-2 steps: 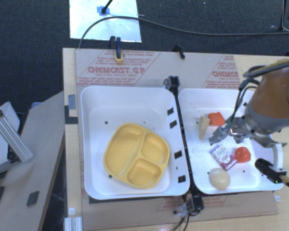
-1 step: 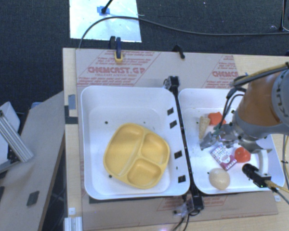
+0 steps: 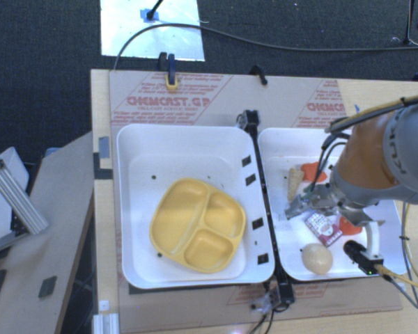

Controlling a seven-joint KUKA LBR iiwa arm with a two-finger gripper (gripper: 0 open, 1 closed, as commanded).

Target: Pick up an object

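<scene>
Red-and-white packet (image 3: 322, 228) in the right bin (image 3: 285, 245) — claw (image 3: 301, 206) close by

From the camera up above: the packet lies flat just beside the claw, at about four o'clock from it, and I cannot tell if the claw is loose or squeezing. A pale ball (image 3: 316, 258) sits near the packet at six o'clock, and an orange piece (image 3: 311, 171) lies at twelve o'clock from the claw. The things are crowded, so I think the claw should come straight down over just one and squeeze gently. The left bin (image 3: 188, 148) holds a yellow tray (image 3: 197, 225). Both bins rest on a brown board (image 3: 216, 92) — dark floor (image 3: 42, 47) lies beyond at twelve o'clock.
</scene>
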